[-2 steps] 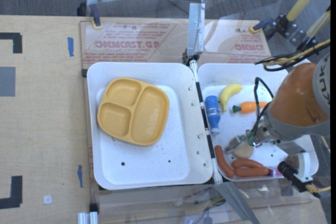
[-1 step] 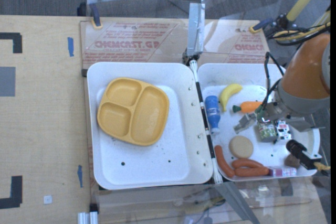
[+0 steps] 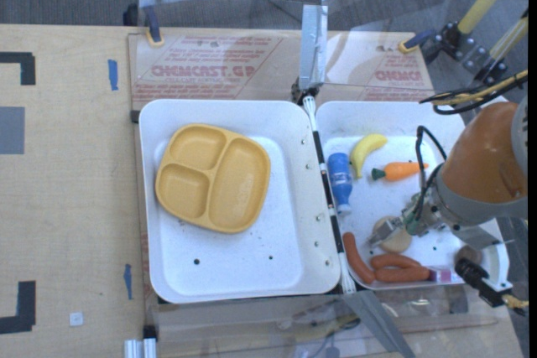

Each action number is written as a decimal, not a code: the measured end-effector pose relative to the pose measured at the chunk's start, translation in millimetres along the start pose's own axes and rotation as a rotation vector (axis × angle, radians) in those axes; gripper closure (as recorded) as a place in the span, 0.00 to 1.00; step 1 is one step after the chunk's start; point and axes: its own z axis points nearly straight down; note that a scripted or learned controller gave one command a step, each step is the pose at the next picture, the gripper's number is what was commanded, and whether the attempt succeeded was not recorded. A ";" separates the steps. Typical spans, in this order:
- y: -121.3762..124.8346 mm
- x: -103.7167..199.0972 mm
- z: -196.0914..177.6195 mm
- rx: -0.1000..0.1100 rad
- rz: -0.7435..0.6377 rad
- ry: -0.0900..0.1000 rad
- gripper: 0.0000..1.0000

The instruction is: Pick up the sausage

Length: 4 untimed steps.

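- Now the sausage (image 3: 379,264) lies in the right bin (image 3: 394,117), in the corner nearest the camera; it looks like two or three red-brown links, one curved link along the divider wall and the others along the near wall.
- Gripper (image 3: 401,232) hangs just above and beside the sausage, on the side away from the near wall. It seems to be over a pale small thing (image 3: 398,242) that I cannot name.
- If the hand is released or clenched, I cannot tell; nothing is seen clearly between its tips, so I do not say it grasps something.
- To do this step well, I judge the gripper should come down over the middle of one link, across its short side and not along its length.
- Edges: the sausage is almost touching the near wall and the divider, so there is little room on these two sides. Coming in from the bin's open middle looks safer.
- Away from the sausage, toward the far wall, there are a blue bottle (image 3: 339,178) by the divider, a banana (image 3: 367,152) and a carrot (image 3: 401,171). They stand well apart from the sausage and should not disturb.
- Beyond the divider, the left bin (image 3: 252,264) holds a yellow tray (image 3: 214,178); it is far from the sausage.
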 end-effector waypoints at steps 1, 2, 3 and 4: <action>0.0 -0.2 0.0 0.000 0.000 0.000 0.00; 0.0 -0.3 0.0 0.000 0.000 -0.001 0.00; 0.0 -0.3 0.0 0.000 0.000 -0.001 0.00; -1.3 -10.4 -0.5 -0.003 0.043 0.010 0.00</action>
